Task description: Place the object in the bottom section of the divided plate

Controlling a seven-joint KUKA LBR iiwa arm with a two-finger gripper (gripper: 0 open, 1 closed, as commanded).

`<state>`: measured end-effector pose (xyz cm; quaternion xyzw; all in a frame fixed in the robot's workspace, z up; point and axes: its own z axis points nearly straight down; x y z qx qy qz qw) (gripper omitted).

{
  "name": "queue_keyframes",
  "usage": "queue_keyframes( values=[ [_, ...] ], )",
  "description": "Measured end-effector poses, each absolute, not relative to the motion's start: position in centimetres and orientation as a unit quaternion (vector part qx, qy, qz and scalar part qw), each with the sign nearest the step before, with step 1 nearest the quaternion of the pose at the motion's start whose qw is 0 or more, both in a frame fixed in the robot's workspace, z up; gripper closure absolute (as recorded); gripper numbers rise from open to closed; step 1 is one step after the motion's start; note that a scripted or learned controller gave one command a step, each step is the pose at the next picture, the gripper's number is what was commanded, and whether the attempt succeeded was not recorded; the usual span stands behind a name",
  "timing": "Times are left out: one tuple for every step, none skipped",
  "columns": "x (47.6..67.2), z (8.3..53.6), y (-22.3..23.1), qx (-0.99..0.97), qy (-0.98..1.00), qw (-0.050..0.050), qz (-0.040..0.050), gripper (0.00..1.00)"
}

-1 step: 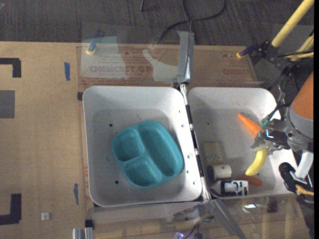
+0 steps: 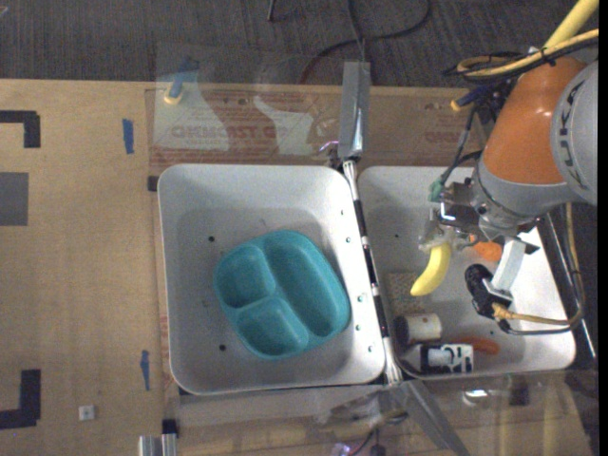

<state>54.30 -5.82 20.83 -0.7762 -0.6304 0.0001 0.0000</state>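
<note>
Above the right bin (image 2: 541, 350), the hand (image 2: 443, 239) grips a banana (image 2: 432, 270), a cylinder (image 2: 419, 328) just below.

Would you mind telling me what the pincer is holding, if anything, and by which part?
The pincer holds the banana by its upper end, over the right bin.

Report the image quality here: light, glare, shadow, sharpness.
Camera view: even overhead light; the left bin and teal plate are fairly sharp with soft shadows; pale glare smears the clear sheet behind the bins; the banana beneath the gripper looks soft and slightly blurred, with its upper end hidden.
</note>
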Motion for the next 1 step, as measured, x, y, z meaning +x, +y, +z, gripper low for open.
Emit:
queue_keyframes(
  values=[
    [54.86,18.43,2.98,-0.671,-0.741,0.001,0.0004,1.00]
  ],
)
